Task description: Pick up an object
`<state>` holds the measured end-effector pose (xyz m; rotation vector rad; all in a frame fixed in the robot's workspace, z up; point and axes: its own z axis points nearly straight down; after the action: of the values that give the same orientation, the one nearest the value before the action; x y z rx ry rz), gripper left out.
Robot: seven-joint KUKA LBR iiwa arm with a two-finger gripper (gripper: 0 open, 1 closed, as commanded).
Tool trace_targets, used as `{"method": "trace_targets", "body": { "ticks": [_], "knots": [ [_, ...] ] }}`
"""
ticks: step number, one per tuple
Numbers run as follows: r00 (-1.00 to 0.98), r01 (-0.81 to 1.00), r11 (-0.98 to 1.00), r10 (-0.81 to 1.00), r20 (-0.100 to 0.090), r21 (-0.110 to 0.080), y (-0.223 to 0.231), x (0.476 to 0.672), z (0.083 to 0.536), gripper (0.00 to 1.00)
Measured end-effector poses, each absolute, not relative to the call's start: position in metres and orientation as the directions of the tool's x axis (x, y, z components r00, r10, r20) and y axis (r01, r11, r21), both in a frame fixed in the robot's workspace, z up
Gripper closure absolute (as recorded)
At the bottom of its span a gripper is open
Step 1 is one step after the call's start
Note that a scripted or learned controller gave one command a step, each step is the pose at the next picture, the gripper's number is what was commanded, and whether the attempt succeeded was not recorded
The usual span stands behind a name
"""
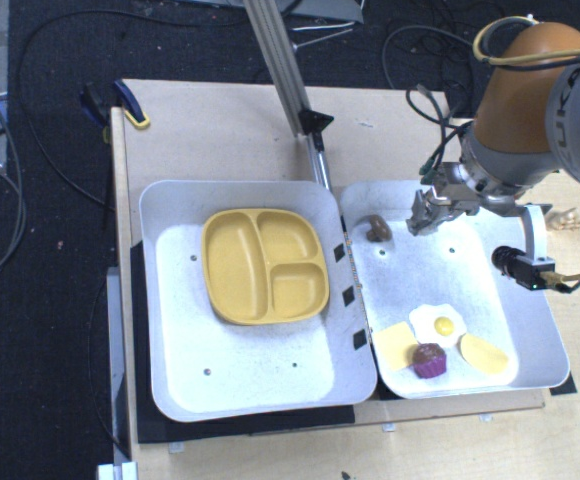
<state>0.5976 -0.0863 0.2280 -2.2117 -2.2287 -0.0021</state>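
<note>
1. Camera view has your gripper (422, 216) hanging over the upper part of the right bin (530, 298). Whether it's parted or closed, you can't tell from this slant, and nothing is visibly caught in it.

2. Nearest candidate: a small brown object (377, 229) just to the gripper's left, close to the bin's upper-left corner. It looks small and rounded, so a slightly off descent could nudge it away instead of trapping it.

3. That corner is your trouble spot. The brown object sits near the bin wall and the divide between the bins, so a closing grip there may scrape the rim or pin the piece against the wall.

4. Farther out, the bottom of the same bin holds a cluster: a fried-egg toy (440, 323), a yellow slice (395, 345), a purple piece (429, 360) and a yellow oval (484, 353). The purple piece touches the slice and the egg. Go in there and you risk clipping two at once, or sliding flat pieces rather than lifting them.

5. Open room: the middle of the right bin is bare floor, a good clear lane.

6. Left bin (170, 368) carries a yellow divided tray (266, 265), well apart from you.

7. Watch the slanted metal pole (280, 58) behind the bins on any high swing left.
</note>
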Motion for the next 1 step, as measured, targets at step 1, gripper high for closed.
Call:
{"method": "trace_targets", "body": {
  "ticks": [1],
  "knots": [
    [-0.008,1.0,0.008,1.0,0.002,-0.002,-0.0258,0.5867,0.2298,1.0]
  ]
}}
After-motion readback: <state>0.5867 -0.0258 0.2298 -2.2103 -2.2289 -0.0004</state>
